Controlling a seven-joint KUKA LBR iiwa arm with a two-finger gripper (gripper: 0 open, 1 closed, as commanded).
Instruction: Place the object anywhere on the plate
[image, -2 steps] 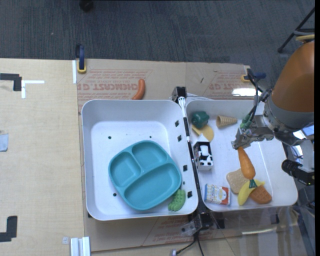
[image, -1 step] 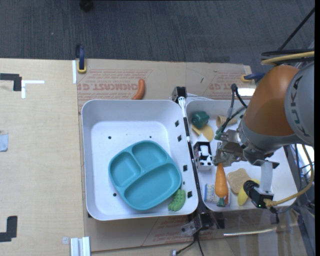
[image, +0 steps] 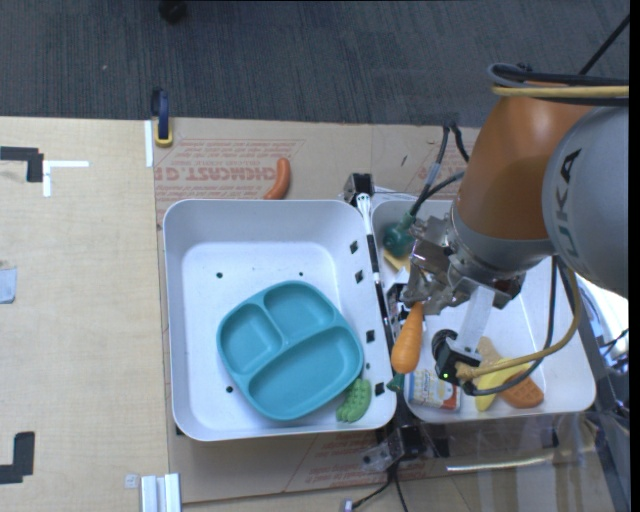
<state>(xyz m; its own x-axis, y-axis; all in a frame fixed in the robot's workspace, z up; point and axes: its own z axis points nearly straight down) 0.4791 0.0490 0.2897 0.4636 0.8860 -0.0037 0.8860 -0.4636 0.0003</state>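
- Camera view shows two white bins side by side on the counter (image: 80, 330): the left bin (image: 190, 330) sits in the middle of the frame, the right bin (image: 560, 395) toward the right edge.
- A teal plate (image: 290, 348) with three compartments lies tilted on the floor of the left bin, toward its lower right.
- A small green bumpy item (image: 354, 400) rests in the lower right corner of the left bin, touching or just beside the plate's lower right rim.
- The grey arm (image: 540, 170) with its orange band fills the upper right of the frame and reaches down over the right bin.
- The tool (image: 415, 305) hangs over the divide between the two bins, clamped on the top end of an orange carrot (image: 406, 342).
- The carrot hangs nearly upright, its lower end over the inner edge of the bins, just right of the plate and apart from it.
- In the right bin, below the arm, lie a yellow banana-like piece (image: 500, 378), an orange piece (image: 522, 393) and a small white carton (image: 432, 390), close together.
- A dark green item (image: 398, 238) sits near the upper left corner of the right bin.
- An orange-red sausage-shaped thing (image: 279, 179) lies on the cardboard (image: 220, 170) above the left bin.
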